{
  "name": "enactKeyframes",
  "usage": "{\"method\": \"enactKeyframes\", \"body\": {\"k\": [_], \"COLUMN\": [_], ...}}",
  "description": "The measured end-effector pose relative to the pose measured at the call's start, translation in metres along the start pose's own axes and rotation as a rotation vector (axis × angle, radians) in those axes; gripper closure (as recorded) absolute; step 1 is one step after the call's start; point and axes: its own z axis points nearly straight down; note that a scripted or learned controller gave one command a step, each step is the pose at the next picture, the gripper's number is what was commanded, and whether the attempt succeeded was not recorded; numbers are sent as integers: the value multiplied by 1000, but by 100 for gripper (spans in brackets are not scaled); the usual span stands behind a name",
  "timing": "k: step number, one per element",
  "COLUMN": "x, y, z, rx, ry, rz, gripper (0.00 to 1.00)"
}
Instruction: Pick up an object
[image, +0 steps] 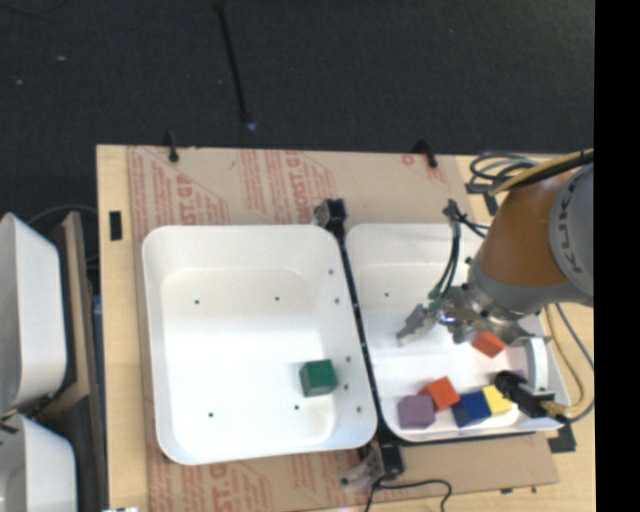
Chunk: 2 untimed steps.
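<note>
A dark carpeted floor (330, 70) surrounds a pale wooden worktop (220, 185) that carries two shallow white bins side by side. The left bin (165, 300) holds a single green block (318, 377), lying toward five o'clock of its floor, well apart from the walls. The right bin (395, 260) holds a cluster along its six o'clock edge: a purple block (417, 410), an orange block (440, 391) just beside it, then a blue block (469, 408) touching a yellow block (496, 400). A red-orange block (488, 345) lies nearer three o'clock, just below the arm's wrist. The gripper (432, 320) hangs over the middle of the right bin, its fingers spread apart and grasping nothing.
</note>
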Motion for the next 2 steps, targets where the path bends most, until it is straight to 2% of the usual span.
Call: {"method": "enactKeyframes", "body": {"k": [1, 2], "x": [0, -1], "y": [-1, 1], "z": [52, 39], "rx": [0, -5], "ry": [0, 0], "rz": [0, 1], "gripper": [0, 100]}}
